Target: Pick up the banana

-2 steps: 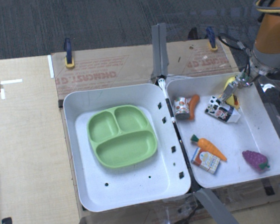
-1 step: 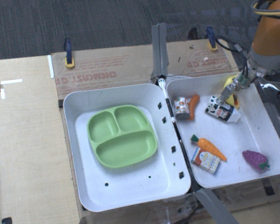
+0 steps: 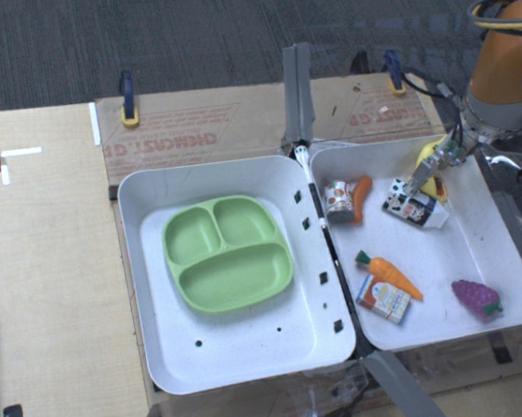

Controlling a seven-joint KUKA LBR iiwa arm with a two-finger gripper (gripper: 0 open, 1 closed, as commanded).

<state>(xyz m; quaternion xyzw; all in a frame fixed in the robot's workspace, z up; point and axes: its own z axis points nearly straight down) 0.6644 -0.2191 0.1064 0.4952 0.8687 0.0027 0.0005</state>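
Observation:
The banana (image 3: pixel 429 151) is yellow and lies near the back right of the right bin (image 3: pixel 511 248), with a second yellow bit showing lower down beside a black-and-white spotted box (image 3: pixel 410 205). My gripper (image 3: pixel 426 176) reaches in from the right and sits directly over the banana, covering its middle. The grey arm with its orange band (image 3: pixel 500 65) rises behind it at the right edge. Whether the gripper touches the banana or hovers over it cannot be told.
In the right bin are also a small can (image 3: pixel 337 199) with an orange stick-shaped item (image 3: pixel 362 197) beside it, a carrot (image 3: pixel 391 274), a small carton (image 3: pixel 384 299) and purple grapes (image 3: pixel 477 298). A green divided plate (image 3: pixel 229 252) rests in the left bin (image 3: pixel 149 292).

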